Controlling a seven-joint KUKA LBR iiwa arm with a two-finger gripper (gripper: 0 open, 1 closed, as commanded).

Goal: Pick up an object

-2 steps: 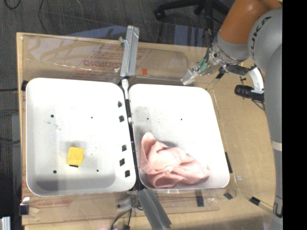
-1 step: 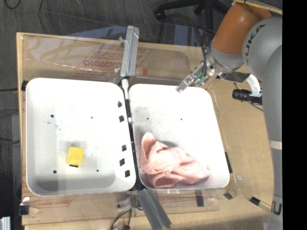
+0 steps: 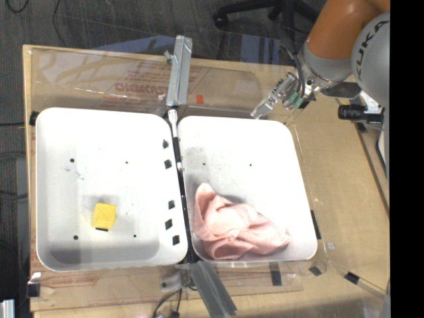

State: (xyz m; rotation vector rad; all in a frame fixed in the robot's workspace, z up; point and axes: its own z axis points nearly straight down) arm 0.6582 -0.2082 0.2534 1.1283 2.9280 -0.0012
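A crumpled pink cloth (image 3: 235,229) lies in the near part of the right bin (image 3: 265,151). A small yellow block (image 3: 104,216) sits in the near left part of the left bin (image 3: 79,144). My gripper (image 3: 271,103) hangs above the far right corner of the right bin, well away from both objects. Its fingers are slightly apart and nothing is between them.
A metal bar (image 3: 177,71) runs along the far side between the two bins. Bare wooden bench (image 3: 338,177) lies to the right of the right bin. The arm's grey and orange wrist (image 3: 341,25) is at the upper right.
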